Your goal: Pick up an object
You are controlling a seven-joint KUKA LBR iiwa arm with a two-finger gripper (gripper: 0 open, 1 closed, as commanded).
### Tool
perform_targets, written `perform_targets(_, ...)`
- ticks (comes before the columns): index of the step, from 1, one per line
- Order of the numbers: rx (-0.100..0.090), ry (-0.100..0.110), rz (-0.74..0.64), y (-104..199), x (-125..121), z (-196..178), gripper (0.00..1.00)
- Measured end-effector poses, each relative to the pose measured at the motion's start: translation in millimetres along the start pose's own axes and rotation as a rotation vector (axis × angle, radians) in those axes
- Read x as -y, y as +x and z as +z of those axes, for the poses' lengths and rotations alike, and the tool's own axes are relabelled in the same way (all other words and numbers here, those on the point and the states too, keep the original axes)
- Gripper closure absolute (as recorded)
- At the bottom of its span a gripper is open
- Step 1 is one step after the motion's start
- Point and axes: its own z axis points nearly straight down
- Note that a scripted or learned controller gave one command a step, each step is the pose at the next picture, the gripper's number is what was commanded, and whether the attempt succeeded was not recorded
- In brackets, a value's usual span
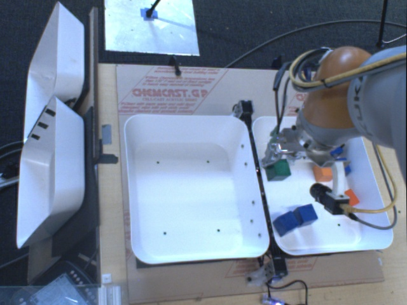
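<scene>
Nearest, in the right bin (337, 234), two blue blocks (296, 218) lie touching each other, on the near side of the jaws. One green block (278, 169) sits right below the jaws, close to the bin's inner wall. Whether it is gripped, and whether the jaws are released or clenched, cannot be told. The arm (356, 100) covers part of this bin: two orange pieces (323, 173) and one blue piece (338, 150) show only partly, beside the jaws. The left bin (191, 196) lies across that wall. Farthest, beyond the desk (210, 84), one grey plate (151, 16).
</scene>
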Motion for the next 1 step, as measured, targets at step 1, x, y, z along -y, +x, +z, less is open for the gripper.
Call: perform_targets(1,0.000,0.009,-0.002,80.0,28.6,4.3,1.00)
